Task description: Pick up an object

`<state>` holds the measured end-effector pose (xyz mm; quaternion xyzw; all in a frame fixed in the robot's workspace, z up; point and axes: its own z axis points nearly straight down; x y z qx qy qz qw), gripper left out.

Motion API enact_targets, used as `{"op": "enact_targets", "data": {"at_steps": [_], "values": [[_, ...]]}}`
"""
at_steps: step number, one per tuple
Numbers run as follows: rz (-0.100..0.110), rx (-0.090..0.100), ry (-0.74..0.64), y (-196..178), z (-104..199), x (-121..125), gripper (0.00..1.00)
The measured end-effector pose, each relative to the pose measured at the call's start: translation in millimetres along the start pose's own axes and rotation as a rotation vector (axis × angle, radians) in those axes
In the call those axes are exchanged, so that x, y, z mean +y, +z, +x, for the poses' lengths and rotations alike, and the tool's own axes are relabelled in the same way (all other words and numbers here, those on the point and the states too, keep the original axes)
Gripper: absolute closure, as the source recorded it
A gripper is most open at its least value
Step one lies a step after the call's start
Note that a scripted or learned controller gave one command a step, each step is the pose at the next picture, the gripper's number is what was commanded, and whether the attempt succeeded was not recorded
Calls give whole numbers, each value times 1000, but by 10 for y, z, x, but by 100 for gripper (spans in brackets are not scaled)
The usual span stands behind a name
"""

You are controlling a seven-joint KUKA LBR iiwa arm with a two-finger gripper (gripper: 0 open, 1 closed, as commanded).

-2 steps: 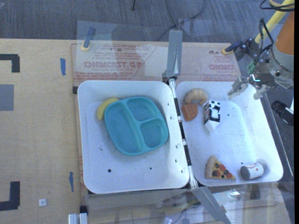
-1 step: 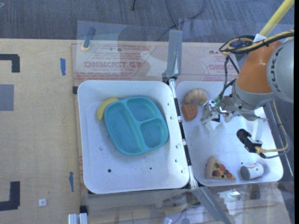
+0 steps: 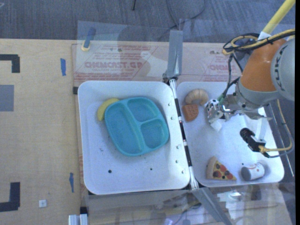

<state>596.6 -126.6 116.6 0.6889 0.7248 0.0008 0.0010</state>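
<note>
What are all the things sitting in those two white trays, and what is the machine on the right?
white bins: two, white, side by side on the bench
divided plate: one, blue, left bin, centre
banana: one, yellow, left bin, partly under the plate's upper left edge
croissant: one, tan, right bin, top left
waffle piece: one, orange-brown, just below the croissant
pizza slice: one, yellow with red spots, right bin, bottom
small cup: one, grey and white, on its side, bottom right corner
arm: one, grey with orange band, over the right bin
tool: one, silver, above the right bin's upper middle
</note>
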Motion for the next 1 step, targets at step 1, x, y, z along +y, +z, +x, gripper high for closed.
{"op": "enact_targets", "data": {"at_steps": [1], "values": [[2,0,-83,-984,240,-82,100]]}}
